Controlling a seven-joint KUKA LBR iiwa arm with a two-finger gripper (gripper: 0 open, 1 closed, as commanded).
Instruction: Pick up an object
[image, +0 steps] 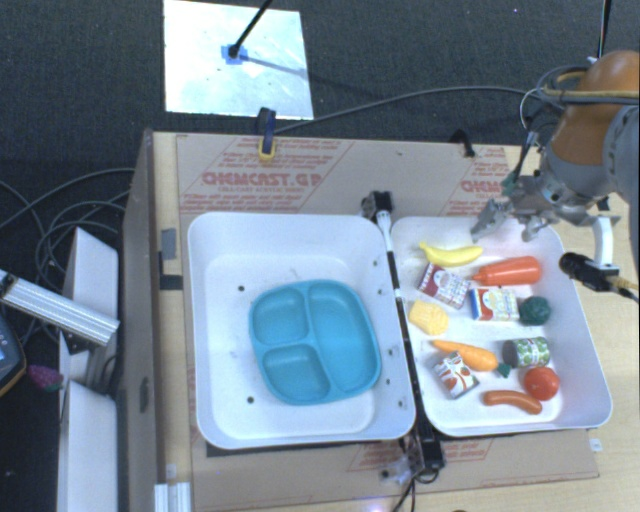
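**Desk:** What have you got in the bins?

**Me:** Largest first. The left bin (215, 250) holds one thing, a blue divided plate (315, 340) lying flat in the middle. The right bin (590, 375) carries all the small toy food: a long orange-red carrot (508, 270) near the back, a banana (450, 254) just beside it, two little cartons (446, 285) (494, 303), a yellow wedge (429, 318), a second carrot (468, 354), a small can (527, 351), a dark green lump (535, 309), a tomato (541, 382), a sausage (513, 401) and a small printed pack (455, 375) at the front.

**Desk:** And the arm?

**Me:** The gripper (512, 218) hangs above the back edge of the right bin, its two fingers spread apart with nothing between them. The banana and the long carrot lie nearest below it.

**Desk:** Which would you go for?

**Me:** I'd judge the banana or that carrot. They look like hollow plastic (light, stiff, rather slick), so weight is no worry but slipping is. I'd close across the narrow middle of the body, not the tapered ends, where the fingers would squeeze it out. The cartons have flat sides and would probably grip better, though they sit crowded against their neighbours.
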